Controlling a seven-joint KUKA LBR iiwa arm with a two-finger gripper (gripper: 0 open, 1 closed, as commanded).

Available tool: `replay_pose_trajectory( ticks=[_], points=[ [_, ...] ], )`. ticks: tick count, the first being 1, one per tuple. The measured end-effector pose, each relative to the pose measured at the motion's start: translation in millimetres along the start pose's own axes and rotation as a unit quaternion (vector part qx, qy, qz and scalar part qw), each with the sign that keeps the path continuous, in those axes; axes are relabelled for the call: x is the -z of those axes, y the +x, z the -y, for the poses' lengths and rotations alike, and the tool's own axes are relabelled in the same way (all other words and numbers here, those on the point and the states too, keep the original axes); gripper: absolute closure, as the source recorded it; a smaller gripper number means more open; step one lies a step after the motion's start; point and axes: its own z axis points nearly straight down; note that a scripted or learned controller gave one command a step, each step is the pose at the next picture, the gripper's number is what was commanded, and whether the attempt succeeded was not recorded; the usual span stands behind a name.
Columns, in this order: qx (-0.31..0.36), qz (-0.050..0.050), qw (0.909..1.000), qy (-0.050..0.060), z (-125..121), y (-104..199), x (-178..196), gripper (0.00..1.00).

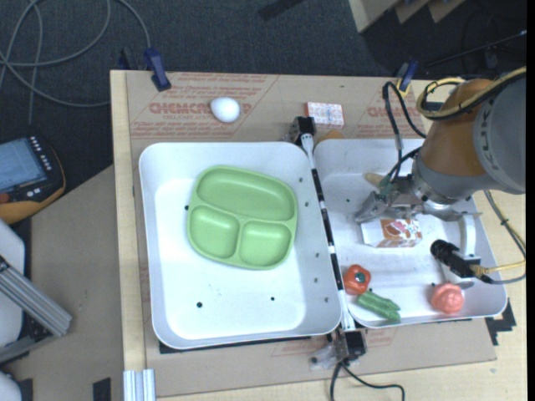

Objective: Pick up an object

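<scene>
- Gripper [378, 203] position, camera view: low over the far-left part of the right bin [410, 270], wrist tilted. Whether the jaws are spread or pressed together cannot be told from this angle, and nothing can be seen between them.
- Nearest candidate: a flat white packet [391, 230] with red print, lying on the bin floor just beside the jaws on their near-edge side. Contact cannot be confirmed.
- Recommended procedure: centre the jaws over the packet before closing. A flat, thin item probably gives little to pinch, so approach one edge rather than the face, and lift slowly to check the hold.
- Alternatives, farther from the jaws toward the near edge: an orange piece [357, 278] against the wall between the bins, a green pod [378, 305] just past it, and a pink ball [447, 297] well apart to the jaws' other side. The ball is likely to roll if nudged.
- Risk: the orange piece and pod lie close to the bin wall, which leaves little room for jaw travel on that side.
- Surface: smooth white bin floor, probably slippery.
- Surroundings: the left bin [167, 249], across the wall from the jaws, carries a green divided plate [242, 215].
- Bench [251, 90]: brown board beyond the bins, bearing a white ball [224, 109] and a small patterned box [324, 114]. Dark carpet surrounds it.
</scene>
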Motion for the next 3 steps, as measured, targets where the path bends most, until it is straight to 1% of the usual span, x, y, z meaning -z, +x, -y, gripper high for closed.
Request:
replay_pose_trajectory(
  ticks=[1, 2, 3],
  points=[
    [0.000, 0.000, 1.0000, 0.000, 26.0, 8.8, -0.2, 0.00],
    [0.000, 0.000, 1.0000, -0.001, 25.6, 9.1, 9.6, 1.00],
    [0.000, 0.000, 1.0000, -0.001, 25.6, 9.2, 9.5, 0.00]
  ],
)
